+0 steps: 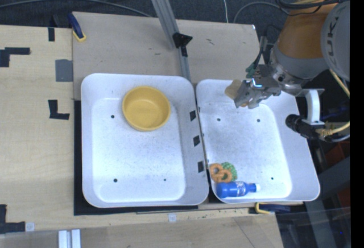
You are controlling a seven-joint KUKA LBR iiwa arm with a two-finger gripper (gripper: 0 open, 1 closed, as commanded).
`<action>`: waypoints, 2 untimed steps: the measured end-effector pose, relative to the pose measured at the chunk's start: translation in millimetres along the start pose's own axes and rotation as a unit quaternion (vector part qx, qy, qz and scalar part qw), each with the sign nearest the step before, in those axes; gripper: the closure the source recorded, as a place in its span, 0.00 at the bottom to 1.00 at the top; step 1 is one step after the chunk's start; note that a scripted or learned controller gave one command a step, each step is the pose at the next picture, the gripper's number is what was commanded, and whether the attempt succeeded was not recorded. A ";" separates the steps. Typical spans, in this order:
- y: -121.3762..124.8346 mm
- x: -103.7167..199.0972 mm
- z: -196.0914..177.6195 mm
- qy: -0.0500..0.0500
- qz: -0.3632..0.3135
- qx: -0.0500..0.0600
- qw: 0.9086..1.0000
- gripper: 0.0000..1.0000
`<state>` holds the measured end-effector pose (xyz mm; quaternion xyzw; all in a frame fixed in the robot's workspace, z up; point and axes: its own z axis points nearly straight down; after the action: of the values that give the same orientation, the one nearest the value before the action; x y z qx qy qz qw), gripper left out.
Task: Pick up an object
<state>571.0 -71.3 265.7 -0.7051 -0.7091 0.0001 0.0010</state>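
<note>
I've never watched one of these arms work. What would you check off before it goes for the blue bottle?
1. Bottle in view: ok. The blue bottle lies on its side in the near corner of the right bin.
2. Gripper over the correct bin: ok, but it sits at the far end, well away from the bottle.
3. Gripper free of any load: cannot tell; something tan shows beside it.
4. Room around the bottle: not ok. The orange and green toy lies right against it, and the bin wall is close.
5. Yellow bowl out of the way: ok, it sits in the left bin.
</note>
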 end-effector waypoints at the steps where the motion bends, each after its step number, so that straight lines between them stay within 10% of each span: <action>1: -8.2 55.9 19.7 0.000 0.000 0.001 1.000 1.00; 2: -15.7 99.3 22.6 0.000 0.000 0.001 1.000 1.00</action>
<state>554.7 27.9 243.3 -0.7050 -0.7092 0.0009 0.0015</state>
